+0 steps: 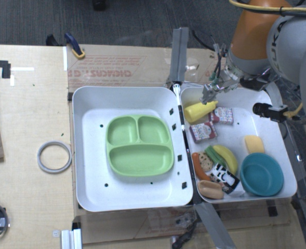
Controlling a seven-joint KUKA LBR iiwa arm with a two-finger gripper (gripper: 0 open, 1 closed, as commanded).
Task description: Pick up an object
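The gripper (211, 91) is hanging just above the yellow bottle (200, 110), which is lying at ten o'clock in the right bin (290, 162); whether anything is being pinched, I cannot tell. The teal bowl (262, 174) is sitting at five o'clock.

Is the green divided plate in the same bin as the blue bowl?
No, the green divided plate lies in the left bin; the blue bowl sits in the right bin.

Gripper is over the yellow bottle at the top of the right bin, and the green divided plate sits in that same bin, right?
Not quite. The camera view shows the green divided plate alone in the left bin, not the right bin. The rest holds: the gripper is over the yellow bottle.
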